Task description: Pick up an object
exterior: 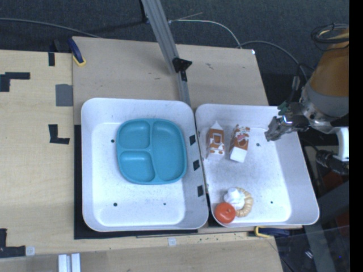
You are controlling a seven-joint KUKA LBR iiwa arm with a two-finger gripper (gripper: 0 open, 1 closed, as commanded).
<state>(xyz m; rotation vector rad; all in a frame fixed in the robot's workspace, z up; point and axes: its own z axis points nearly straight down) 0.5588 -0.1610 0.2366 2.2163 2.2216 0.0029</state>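
A pale wooden bench (142,67) sits on a dark carpeted floor (255,10), with thin light cables trailing across the carpet behind it and black tape marks on the lighter board to the left. A grey metal bar (161,30) slants down from the top toward the gap between the two shallow white plastic bins. The left white bin (99,208) holds a turquoise plastic plate with three compartments (151,151), lying flat near the bin's middle. The right white bin (283,197) carries the small items: two little brown-and-white cartons side by side near its upper centre, the left carton (215,143) just beside the right carton (240,144), both lying down, and near the front edge a small cluster of toy food with a red-orange round piece (225,212) touching a white and tan ring-shaped piece (239,200). The grey arm with its orange band (332,72) comes in from the right, and the dark two-finger claw (276,128) hangs over the upper right part of the right bin, near its rim. Whether the claw is spread or closed cannot be told at this size; nothing is seen gripped in it. The cartons lie near it to the left, apart from it, and the toy food is well apart toward the front.
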